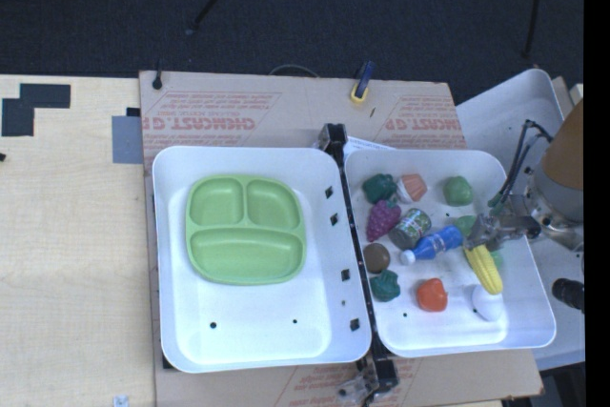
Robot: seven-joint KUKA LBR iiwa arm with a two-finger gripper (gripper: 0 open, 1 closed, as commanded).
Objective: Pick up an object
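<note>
The right bin point(519, 324) holds several toy foods. A yellow corn cob point(485, 269) lies near its right side, with a white egg point(487, 304) just in front of it. A blue bottle point(434, 244) lies at the middle, beside a can point(412, 226) and purple grapes point(383, 218). A red pepper point(431, 295) sits toward the front and a green lime point(457, 190) at the back. My gripper point(493, 230) hangs low over the bin's right part, just behind the corn's upper end and right of the bottle. A green piece point(466, 225) is partly hidden beside it.
The left bin point(191, 329) carries a green divided plate point(246, 230). A black divider point(351, 243) runs between the bins. Dark green pieces point(378, 187) point(385, 285), a brown piece point(377, 256) and an orange piece point(413, 187) fill the right bin's left half.
</note>
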